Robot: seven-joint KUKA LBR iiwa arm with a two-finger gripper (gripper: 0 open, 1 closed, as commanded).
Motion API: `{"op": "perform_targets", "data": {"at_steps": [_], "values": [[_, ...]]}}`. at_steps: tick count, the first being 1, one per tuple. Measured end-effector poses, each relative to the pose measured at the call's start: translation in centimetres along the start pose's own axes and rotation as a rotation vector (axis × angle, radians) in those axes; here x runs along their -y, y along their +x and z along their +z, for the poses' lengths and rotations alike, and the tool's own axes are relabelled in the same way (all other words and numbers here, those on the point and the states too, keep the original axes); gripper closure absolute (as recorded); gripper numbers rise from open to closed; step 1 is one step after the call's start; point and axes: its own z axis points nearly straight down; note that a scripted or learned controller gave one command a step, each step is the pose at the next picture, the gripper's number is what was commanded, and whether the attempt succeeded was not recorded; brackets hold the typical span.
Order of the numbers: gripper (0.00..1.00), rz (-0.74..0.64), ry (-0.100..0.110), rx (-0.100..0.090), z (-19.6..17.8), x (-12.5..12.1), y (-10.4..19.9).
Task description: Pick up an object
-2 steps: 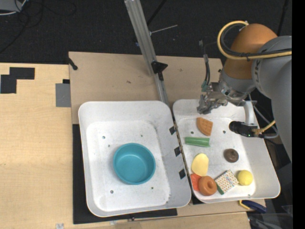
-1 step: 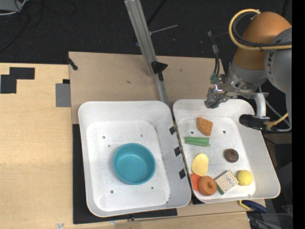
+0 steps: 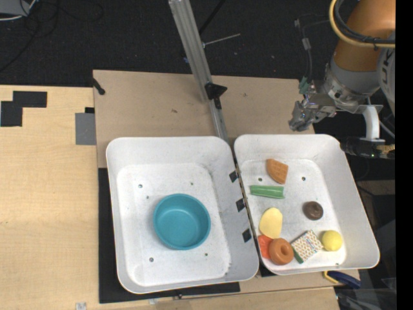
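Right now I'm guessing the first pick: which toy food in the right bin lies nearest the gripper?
The orange wedge-shaped piece, at the far end of the right bin, lies closest to the gripper. The green stick sits just beyond it.

A slanted aluminium rail [image 3: 197,63] crosses the tan board [image 3: 155,105] behind the two white bins [image 3: 122,154], dark cables [image 3: 39,5] trail over the black floor, and pale wooden bench [image 3: 45,192] lies left.
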Motion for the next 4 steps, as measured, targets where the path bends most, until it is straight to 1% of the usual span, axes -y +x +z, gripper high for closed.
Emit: {"op": "perform_targets", "data": {"at_steps": [1,2,3,4], "values": [[1.00,-0.004,0.006,-0.002,1.5,0.9,5.8],[1.00,-0.003,0.005,-0.001,1.2,1.6,10.4],[1.00,-0.003,0.007,-0.001,2.4,2.2,14.6],[1.00,-0.004,0.007,-0.001,4.0,3.4,20.1]]}}
